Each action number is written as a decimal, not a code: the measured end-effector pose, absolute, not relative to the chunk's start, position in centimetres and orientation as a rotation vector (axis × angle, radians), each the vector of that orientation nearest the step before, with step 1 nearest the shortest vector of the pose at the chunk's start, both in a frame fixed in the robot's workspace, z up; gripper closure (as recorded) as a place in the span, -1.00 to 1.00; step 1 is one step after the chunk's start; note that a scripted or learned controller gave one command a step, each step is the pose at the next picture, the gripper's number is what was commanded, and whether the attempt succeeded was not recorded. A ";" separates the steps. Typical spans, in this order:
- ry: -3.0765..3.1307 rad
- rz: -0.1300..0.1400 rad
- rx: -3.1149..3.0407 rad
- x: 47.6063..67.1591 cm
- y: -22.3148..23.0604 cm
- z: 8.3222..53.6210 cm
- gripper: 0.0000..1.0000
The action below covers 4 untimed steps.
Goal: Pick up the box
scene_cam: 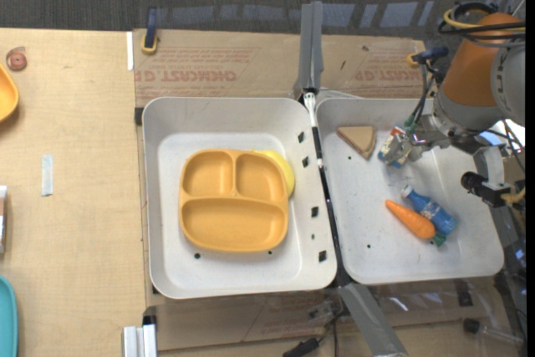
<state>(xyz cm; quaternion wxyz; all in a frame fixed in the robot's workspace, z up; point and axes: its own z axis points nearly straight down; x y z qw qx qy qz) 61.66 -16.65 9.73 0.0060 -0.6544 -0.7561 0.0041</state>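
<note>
A small blue box (436, 214) with a pale label lies in the right bin (376, 255), towards its right side. An orange carrot (410, 219) rests against the box's left edge. My gripper (396, 150) hangs low over the far part of the right bin, just right of a tan wedge (359, 139). It sits up and to the left of the box and apart from it. The grey arm with its orange band (472, 71) reaches in from the upper right. Nothing is visibly held.
The left bin (167, 263) bears an orange divided plate (234, 201) with a yellow piece (284, 170) peeking from under its right edge. Cardboard (217, 67) lies behind the bins. A wooden table (75, 146) stands to the left.
</note>
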 end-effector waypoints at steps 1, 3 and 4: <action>-2.517 0.002 -1.880 62.4 -5.7 21.7 1.00; -2.393 0.004 -2.030 54.5 -10.3 9.0 -1.00; -2.266 0.003 -2.176 61.2 -13.6 9.2 -1.00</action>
